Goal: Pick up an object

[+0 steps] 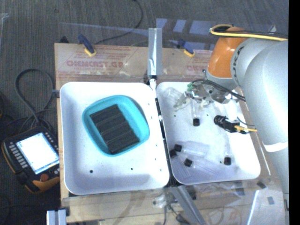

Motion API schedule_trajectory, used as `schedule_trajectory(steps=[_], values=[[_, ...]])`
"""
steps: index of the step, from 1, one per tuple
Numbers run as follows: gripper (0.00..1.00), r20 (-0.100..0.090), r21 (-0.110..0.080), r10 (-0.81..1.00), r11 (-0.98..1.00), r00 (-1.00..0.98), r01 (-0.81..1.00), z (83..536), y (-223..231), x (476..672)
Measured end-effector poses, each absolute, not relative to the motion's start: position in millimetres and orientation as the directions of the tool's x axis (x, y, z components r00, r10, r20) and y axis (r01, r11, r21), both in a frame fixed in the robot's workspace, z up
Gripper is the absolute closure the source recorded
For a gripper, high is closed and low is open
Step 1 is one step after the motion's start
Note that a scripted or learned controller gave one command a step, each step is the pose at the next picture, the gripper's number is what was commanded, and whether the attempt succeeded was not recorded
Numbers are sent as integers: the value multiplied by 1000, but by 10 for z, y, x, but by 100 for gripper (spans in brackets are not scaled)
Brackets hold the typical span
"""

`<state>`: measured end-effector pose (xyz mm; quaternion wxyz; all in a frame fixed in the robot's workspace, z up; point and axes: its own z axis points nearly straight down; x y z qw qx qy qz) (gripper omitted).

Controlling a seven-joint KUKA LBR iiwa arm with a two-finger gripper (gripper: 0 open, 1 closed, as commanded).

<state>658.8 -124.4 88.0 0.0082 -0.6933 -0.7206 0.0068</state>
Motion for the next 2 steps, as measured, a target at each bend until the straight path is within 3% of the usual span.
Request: schedule_trajectory(steps=[1, 2], values=[[100, 1, -22, 999, 35, -35, 999, 979, -1265, 6583], [100, 0, 0, 1000, 9, -9, 1000, 2396, -954, 6480]])
